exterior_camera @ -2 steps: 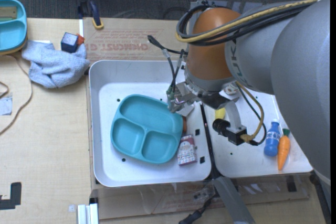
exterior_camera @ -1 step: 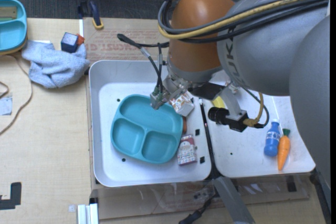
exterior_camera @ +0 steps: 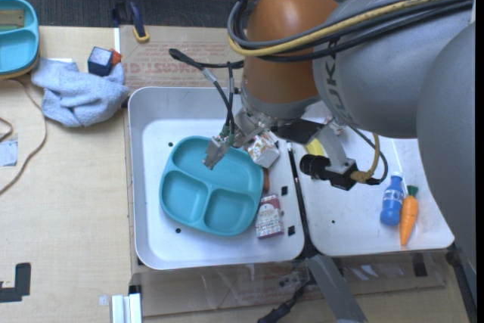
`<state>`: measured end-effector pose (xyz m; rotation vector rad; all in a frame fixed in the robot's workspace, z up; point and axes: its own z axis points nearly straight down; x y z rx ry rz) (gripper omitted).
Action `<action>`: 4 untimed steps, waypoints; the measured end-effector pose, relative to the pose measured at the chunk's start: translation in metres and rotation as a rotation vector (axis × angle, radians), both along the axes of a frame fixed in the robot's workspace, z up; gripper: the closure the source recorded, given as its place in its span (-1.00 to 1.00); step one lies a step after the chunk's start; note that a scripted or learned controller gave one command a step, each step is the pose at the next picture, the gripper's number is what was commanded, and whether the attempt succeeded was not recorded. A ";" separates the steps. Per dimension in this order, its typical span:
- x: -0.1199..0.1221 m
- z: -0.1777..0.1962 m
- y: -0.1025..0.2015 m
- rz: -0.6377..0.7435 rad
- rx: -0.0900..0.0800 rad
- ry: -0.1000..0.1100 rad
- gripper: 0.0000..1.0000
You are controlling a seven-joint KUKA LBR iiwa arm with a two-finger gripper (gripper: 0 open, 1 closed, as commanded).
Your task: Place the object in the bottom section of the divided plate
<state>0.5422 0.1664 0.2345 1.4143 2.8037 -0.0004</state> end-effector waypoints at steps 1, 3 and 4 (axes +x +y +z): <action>0.001 0.009 -0.001 -0.002 -0.001 -0.001 1.00; 0.002 0.017 -0.003 -0.005 -0.003 -0.001 1.00; 0.002 0.017 -0.003 -0.005 -0.003 0.000 -1.00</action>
